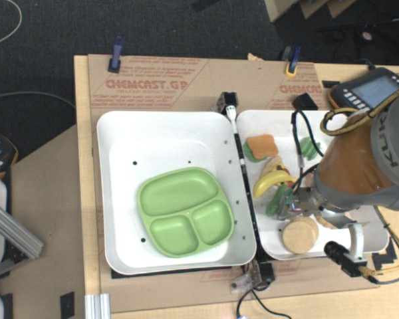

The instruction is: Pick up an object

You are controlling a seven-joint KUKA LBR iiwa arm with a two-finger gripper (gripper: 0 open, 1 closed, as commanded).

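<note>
In the right bin point(269, 244) lie several small objects. An orange and green toy sandwich point(262, 147) lies at the back, with a yellow banana point(271, 179) in front of it. A dark green piece point(276, 203) is just below the banana, and a light green piece point(308, 147) lies farther back on the right. A round tan disc point(299, 236) sits near the front wall. My gripper point(291, 203) is low in this bin, right beside the dark green piece and just above the tan disc. The arm's grey and orange body point(352, 168) hides the bin's right half.
The left bin point(120, 145) holds a light green divided plate point(185, 211). A black divider strip point(241, 165) runs between the two bins. A yellow and black pendant point(366, 90) rests at the back right, with cables trailing over the right bin.
</note>
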